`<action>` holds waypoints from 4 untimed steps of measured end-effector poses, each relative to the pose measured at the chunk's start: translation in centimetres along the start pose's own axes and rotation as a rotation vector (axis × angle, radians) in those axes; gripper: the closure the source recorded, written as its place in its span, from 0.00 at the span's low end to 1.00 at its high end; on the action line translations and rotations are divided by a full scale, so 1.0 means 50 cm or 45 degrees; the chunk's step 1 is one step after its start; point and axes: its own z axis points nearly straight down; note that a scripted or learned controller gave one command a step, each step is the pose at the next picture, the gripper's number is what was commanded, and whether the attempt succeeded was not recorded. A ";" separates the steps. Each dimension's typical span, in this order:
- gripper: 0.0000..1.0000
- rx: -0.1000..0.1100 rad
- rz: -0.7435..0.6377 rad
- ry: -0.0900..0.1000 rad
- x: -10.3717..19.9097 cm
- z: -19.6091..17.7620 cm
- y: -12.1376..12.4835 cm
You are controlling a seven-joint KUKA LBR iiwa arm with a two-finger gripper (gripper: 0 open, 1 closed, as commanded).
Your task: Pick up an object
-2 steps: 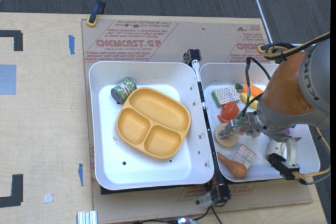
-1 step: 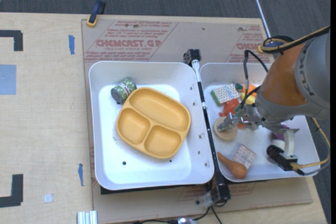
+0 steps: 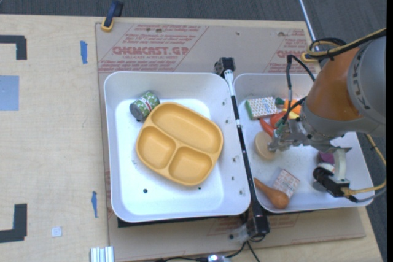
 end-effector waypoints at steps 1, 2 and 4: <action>0.00 0.001 0.000 0.000 0.000 0.000 0.000; 0.00 0.017 0.001 -0.004 -0.011 0.034 0.128; 1.00 0.019 0.003 -0.005 -0.147 0.031 0.079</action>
